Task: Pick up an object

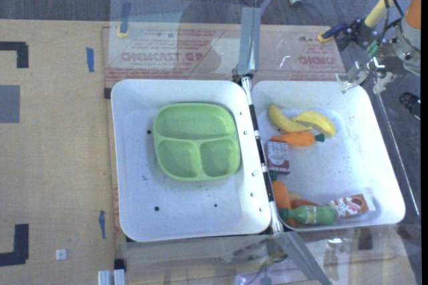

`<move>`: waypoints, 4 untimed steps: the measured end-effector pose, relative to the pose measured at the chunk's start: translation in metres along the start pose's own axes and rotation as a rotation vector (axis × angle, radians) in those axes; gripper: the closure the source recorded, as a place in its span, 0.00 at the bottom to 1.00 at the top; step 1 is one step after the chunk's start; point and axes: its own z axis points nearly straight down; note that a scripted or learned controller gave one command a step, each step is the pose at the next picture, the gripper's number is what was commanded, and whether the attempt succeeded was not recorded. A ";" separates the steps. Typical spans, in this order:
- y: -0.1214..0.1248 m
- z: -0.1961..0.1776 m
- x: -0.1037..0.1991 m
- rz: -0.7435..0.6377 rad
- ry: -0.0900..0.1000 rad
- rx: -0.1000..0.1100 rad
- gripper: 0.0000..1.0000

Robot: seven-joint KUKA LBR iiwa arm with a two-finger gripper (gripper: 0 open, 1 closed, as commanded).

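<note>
The right bin (374, 163) holds the loose items. Two yellow bananas (302, 120) lie at its far left, with an orange carrot (294, 139) just in front of them. A small red carton (277, 156) lies against the left wall. Along the near edge sit a second carrot (281, 195), a green bottle (309, 215) and an orange-and-white packet (349, 206). My gripper (366, 73) hangs over the bin's far right corner, well apart from every item, with nothing seen in it.
The left bin (134, 203) holds a green divided plate (197, 141). A metal divider (249, 43) runs between the bins at the back. Yellow and blue cabling (381, 3) hangs near the arm at the top right.
</note>
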 end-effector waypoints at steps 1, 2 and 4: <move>0.011 0.131 0.017 -0.189 0.010 0.007 0.00; -0.065 0.129 0.056 -0.267 -0.002 -0.006 0.00; -0.027 0.130 0.104 -0.157 -0.004 -0.007 0.00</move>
